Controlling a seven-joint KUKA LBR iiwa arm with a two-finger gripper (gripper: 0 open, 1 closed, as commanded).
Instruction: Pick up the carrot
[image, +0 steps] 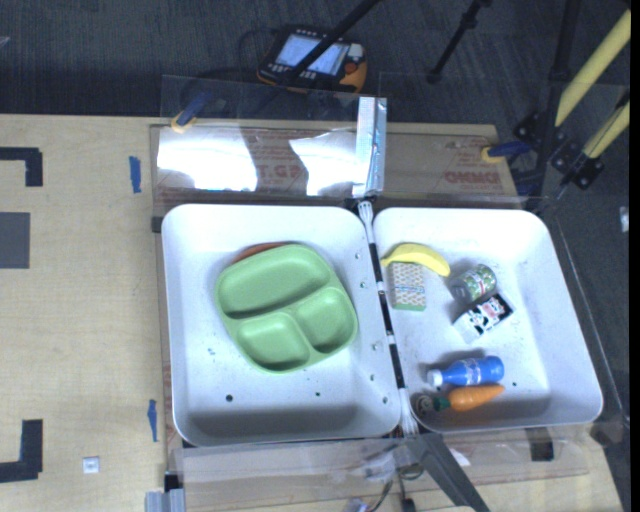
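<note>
Orange carrot lies touching the near side of the blue bottle, along the right bin's near wall. I judge it light, stiff, smooth; I'd pinch mid-body. Claw state: I cannot tell.

Orange carrot, blue bottle, yellow banana, green tray (3 sections), white bins.

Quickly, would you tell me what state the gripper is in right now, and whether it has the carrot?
Gripper: cannot be told from the camera view.
Carrot: lying in the right bin, beside the blue bottle, with nothing gripping it.
</note>
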